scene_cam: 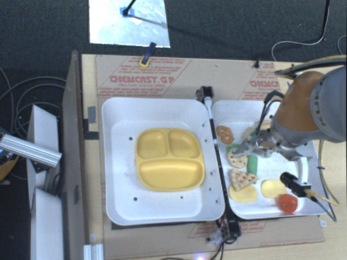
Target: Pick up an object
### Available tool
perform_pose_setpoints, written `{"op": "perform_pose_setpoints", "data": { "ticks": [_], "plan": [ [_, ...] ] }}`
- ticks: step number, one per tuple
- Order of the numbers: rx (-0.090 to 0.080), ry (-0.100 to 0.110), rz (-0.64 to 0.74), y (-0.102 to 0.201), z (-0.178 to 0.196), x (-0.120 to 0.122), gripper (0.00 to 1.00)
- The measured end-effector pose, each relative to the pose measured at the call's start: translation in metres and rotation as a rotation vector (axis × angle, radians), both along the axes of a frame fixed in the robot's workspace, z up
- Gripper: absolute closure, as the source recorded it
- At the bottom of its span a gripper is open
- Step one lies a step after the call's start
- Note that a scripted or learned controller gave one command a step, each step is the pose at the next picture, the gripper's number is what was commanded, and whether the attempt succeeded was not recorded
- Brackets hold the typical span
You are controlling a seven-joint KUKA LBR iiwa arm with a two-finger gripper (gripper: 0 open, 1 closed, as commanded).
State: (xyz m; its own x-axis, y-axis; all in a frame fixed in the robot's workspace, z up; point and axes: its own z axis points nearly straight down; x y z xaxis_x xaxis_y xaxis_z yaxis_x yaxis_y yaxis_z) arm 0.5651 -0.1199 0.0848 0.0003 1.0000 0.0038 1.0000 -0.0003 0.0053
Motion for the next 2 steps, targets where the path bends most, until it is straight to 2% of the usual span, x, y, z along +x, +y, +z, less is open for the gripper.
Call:
{"op": "perform_pose_setpoints", "data": {
  "ticks": [1, 2],
  "plan": [
    [-0.008, -0.01, 0.005, -0.018, 0.006, 0.054, 0.0],
    [-0.008, -0.016, -0.001, 0.0, 0.007, 0.015, 0.0]
  ]
}}
